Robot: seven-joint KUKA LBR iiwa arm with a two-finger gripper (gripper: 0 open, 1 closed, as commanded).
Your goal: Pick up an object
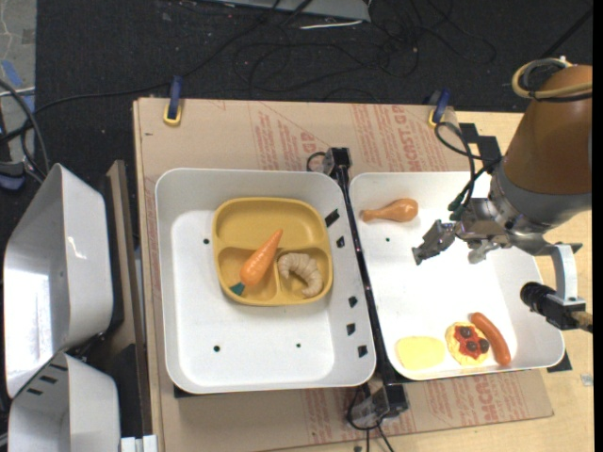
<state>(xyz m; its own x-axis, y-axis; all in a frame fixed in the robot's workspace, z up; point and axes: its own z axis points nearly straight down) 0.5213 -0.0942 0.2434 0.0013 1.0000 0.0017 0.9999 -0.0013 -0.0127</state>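
Camera view, looking down on both bins. Arm (pixel 556 149) enters from the right, orange band above the wrist, and hangs over the right bin (pixel 537 281). Gripper (pixel 431 244) sits over the bin's upper middle, dark fingers pointing left and slightly down. Nothing visible between the fingers; how far apart they stand cannot be told at this angle and resolution. No object touches the tips.

Right bin contents: chicken drumstick (pixel 391 212) near the top edge, just up and left of the gripper, apart from it. Along the bottom edge: yellow disc (pixel 419 351), small pizza (pixel 468 344), sausage (pixel 492 336) lying against the pizza's right side.

Left bin (pixel 188 281) holds a yellow divided plate (pixel 240 219). Carrot (pixel 260 258) lies slantwise across the plate's divider; shrimp (pixel 303 272) rests in the lower right compartment.
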